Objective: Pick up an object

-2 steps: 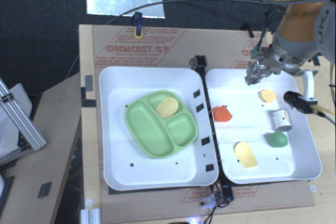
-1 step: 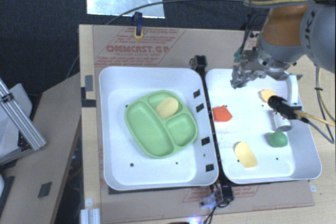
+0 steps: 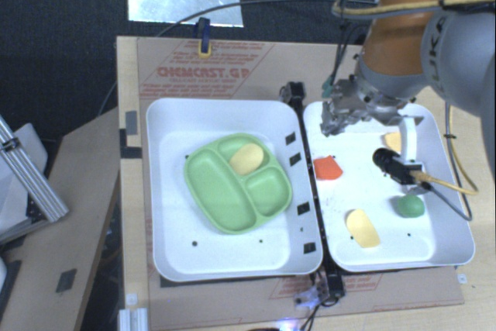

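The gripper (image 3: pixel 335 120) hangs over the far left corner of the right bin (image 3: pixel 364 194), on the grey arm (image 3: pixel 465 50) reaching in from the right. Whether it is spread or pressed together cannot be told, and nothing shows in its grasp. Loose things lie in this bin: an orange piece (image 3: pixel 328 168) near the left wall, just nearer than the gripper; a yellow piece (image 3: pixel 363 229) towards the near edge; a green rounded thing (image 3: pixel 409 205) by the right wall; and a second yellow bit (image 3: pixel 392 141) farther back, partly hidden. In the left bin (image 3: pixel 178 128) sits a green divided plate (image 3: pixel 221 201), with a pale yellow lump (image 3: pixel 246 159) in its far small compartment.
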You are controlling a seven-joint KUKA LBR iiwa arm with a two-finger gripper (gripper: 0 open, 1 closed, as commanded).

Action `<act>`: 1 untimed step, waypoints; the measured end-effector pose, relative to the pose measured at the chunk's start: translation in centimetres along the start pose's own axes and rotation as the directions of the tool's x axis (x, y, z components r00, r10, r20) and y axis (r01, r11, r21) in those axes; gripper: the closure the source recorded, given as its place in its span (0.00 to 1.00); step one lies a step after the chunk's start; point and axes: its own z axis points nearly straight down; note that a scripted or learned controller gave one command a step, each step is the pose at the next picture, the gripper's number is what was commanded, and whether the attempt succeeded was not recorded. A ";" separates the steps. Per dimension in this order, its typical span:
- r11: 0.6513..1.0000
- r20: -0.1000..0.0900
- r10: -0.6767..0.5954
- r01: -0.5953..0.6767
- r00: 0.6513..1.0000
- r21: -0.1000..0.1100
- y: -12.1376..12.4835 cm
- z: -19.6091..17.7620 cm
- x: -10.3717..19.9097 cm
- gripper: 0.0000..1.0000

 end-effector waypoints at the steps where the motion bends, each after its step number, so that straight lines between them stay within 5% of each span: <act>1: 1.000 0.000 0.000 0.000 1.000 0.001 -1.0 0.7 5.1 1.00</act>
